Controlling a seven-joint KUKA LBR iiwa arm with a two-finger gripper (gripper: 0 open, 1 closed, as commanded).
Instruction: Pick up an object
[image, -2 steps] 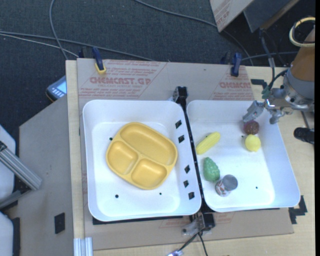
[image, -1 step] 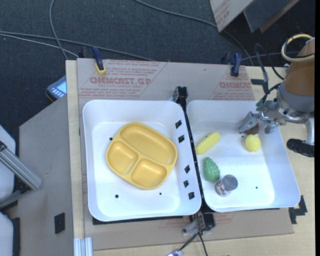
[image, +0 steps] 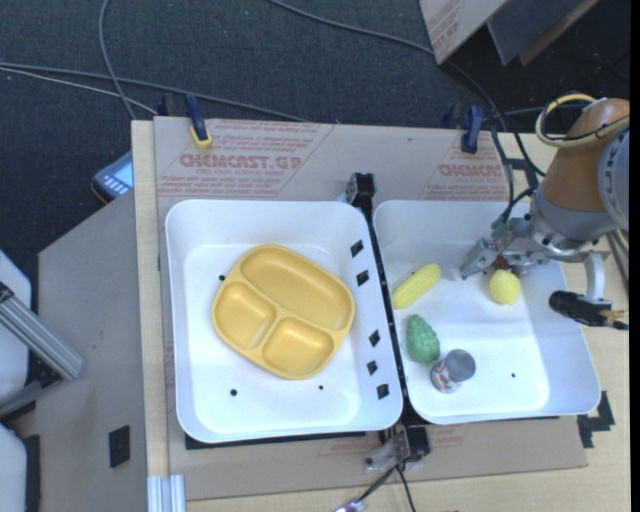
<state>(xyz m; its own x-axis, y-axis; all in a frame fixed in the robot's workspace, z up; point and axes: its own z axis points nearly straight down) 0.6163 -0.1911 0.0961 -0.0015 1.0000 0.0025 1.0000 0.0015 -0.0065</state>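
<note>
In the right bin (image: 560, 395), my gripper (image: 497, 262) hangs low near the back right. A small yellow lemon (image: 505, 289) lies just below and to the right of it, very close or touching. To the left lies a yellow corn cob (image: 416, 285). Nearer the front are a green bumpy fruit (image: 422, 338) and a small silver can (image: 453, 370) on its side. Nothing is seen lifted off the bin floor.
The left bin (image: 190, 300) holds a yellow divided plate (image: 283, 310). A black divider with clips (image: 372, 290) runs between the bins. The grey and orange arm (image: 580, 170) comes in over the right bin's back right corner.
</note>
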